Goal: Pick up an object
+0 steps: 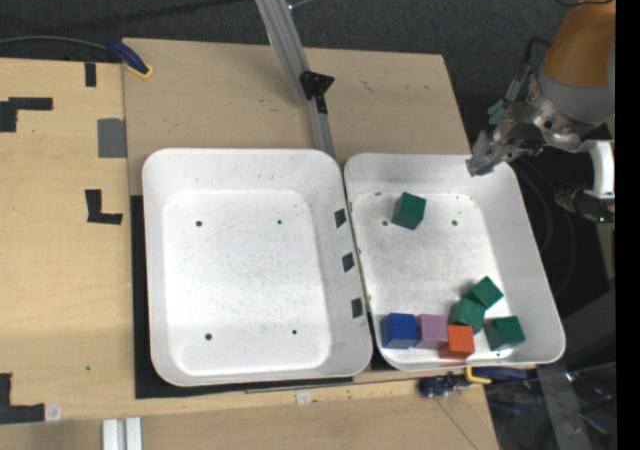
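Pincer (pixel 480 163) hovers over right bin's (pixel 530 238) far corner (arm slanted).

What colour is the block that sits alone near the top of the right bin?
Dark green block, seen in the camera view.

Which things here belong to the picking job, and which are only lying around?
Belong to the job:
- gripper, over the right bin's far corner
- lone green block
- blue block
- purple block
- orange block
- three more green blocks
- right bin

Lying about:
- left bin
- metal pole
- blue and yellow clamp
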`<act>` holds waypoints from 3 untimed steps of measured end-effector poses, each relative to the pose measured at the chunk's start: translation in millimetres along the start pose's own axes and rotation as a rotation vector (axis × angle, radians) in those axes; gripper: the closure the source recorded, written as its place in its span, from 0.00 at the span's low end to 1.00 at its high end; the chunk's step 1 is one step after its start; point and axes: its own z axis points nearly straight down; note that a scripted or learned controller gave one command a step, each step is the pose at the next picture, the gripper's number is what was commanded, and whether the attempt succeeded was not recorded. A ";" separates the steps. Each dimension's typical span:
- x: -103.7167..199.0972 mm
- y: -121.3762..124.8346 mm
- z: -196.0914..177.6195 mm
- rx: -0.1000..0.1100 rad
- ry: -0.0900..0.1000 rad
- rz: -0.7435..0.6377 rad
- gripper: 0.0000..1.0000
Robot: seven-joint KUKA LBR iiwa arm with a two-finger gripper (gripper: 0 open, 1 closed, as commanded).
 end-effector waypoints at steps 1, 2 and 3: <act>0.4 0.9 -26.0 0.004 0.001 0.000 1.00; 51.7 2.3 -9.0 0.008 0.003 -0.004 1.00; 107.6 -1.7 2.8 0.008 0.003 -0.005 1.00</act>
